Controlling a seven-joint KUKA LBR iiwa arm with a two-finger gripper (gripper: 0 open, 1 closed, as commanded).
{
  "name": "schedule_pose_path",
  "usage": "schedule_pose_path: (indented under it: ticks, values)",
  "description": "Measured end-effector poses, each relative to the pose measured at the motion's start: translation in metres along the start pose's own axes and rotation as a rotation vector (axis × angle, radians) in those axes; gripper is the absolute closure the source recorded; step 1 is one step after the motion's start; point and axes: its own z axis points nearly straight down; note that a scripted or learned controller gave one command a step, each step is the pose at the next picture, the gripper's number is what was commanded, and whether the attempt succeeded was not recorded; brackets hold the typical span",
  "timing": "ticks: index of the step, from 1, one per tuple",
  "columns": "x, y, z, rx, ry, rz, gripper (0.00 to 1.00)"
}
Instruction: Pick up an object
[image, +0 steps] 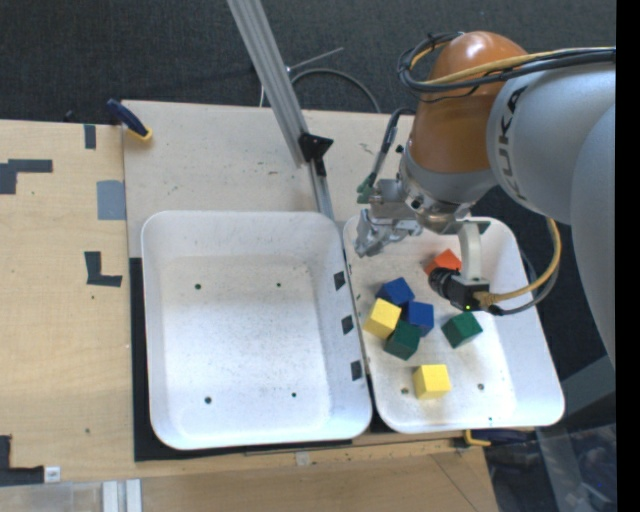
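Gripper: gripper sits at the upper left of the right bin, above the blocks; whether it is apart or together I cannot tell, and no block is seen in it.
Blocks: all lie in the right bin, centre-right of the frame, so any pick has to happen there.
Cluster: blue, yellow, second blue and dark green crowd together, touching; probably awkward to grasp.
Loose ones: green, lower yellow and orange stand apart; likely easier targets.
Left bin: beside the right bin, left of it.
Arm: arm enters from the upper right, orange band over the wrist, tool pointing down toward the bin's upper edge.
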Motion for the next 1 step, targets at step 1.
schedule_pose_path:
  ticks: [1]
  values:
    - [0.0475,-0.0364,0.0112,0.001,0.0,0.001,1.0]
